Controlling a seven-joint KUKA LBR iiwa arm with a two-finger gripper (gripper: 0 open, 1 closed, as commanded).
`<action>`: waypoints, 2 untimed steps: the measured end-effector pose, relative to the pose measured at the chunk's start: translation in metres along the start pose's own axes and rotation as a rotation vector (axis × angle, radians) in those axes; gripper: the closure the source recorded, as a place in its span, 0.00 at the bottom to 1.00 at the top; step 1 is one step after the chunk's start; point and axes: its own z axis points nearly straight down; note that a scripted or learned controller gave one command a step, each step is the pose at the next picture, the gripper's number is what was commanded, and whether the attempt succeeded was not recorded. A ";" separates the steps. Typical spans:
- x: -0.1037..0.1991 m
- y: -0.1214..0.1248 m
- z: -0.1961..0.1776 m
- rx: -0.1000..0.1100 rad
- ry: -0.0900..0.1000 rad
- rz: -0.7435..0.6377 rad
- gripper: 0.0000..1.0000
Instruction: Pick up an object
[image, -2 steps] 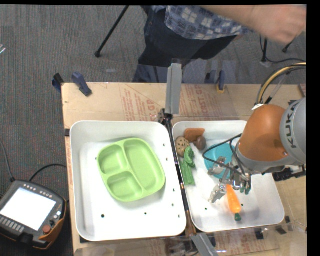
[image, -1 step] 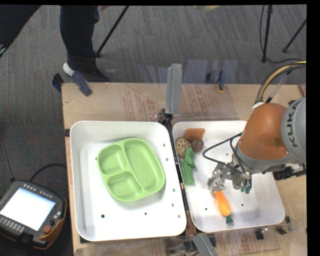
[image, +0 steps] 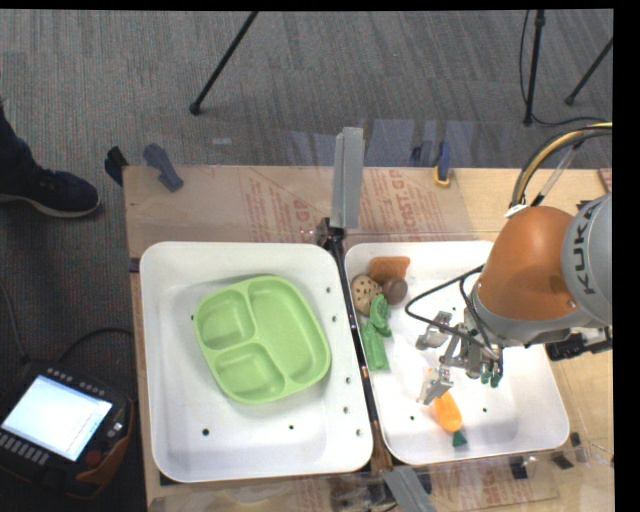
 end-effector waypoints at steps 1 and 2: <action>0.071 0.018 0.008 0.001 -0.001 0.062 0.00; 0.003 0.012 0.006 0.000 -0.007 0.181 0.00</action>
